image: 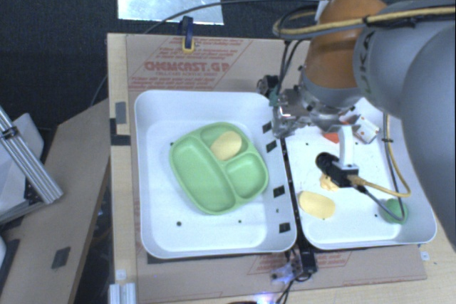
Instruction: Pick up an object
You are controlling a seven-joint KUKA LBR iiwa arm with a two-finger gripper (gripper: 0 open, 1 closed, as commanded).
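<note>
Arm reaches in from the right; gripper (285,117) sits low over the far end of the wall between the left bin (153,153) and right bin (356,228). Cannot tell if it is released or clenched; nothing seen held.

Left bin: green divided plate (206,181), pale yellow rounded piece (227,145) in its far small compartment.

Right bin: yellow oval piece (317,205) near the dividing wall, near side; small green item (392,210) at near right; red scrap (331,135) just beside the wrist.

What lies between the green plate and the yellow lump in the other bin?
No object: the camera view shows bare white floor beside the green plate, then the two bins' meeting rims, then the yellow lump.
</note>
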